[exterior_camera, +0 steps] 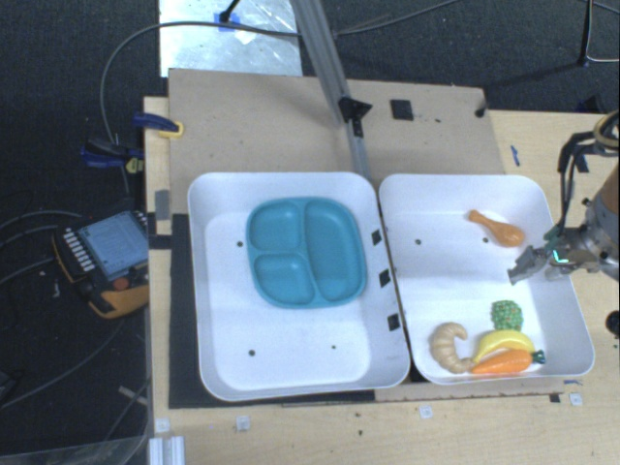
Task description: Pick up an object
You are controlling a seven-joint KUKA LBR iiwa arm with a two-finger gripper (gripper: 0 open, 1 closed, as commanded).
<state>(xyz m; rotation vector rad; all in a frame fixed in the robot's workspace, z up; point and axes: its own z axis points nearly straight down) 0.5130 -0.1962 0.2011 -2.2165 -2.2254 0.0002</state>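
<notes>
The right bin (426, 211) holds an orange drumstick (498, 227) near its back right. At its front lie a green broccoli piece (506, 313), a yellow banana (502, 342), an orange carrot (504, 361) and a tan croissant (449, 345). My gripper (531, 265) reaches in over the bin's right side, between the drumstick and the broccoli, with nothing seen in it.
The left bin (223, 327) bears a blue divided plate (306, 251). A grey pole (325, 51) slants down to the bins' back edge. Clamps and a handheld device (107, 260) lie on the floor at left.
</notes>
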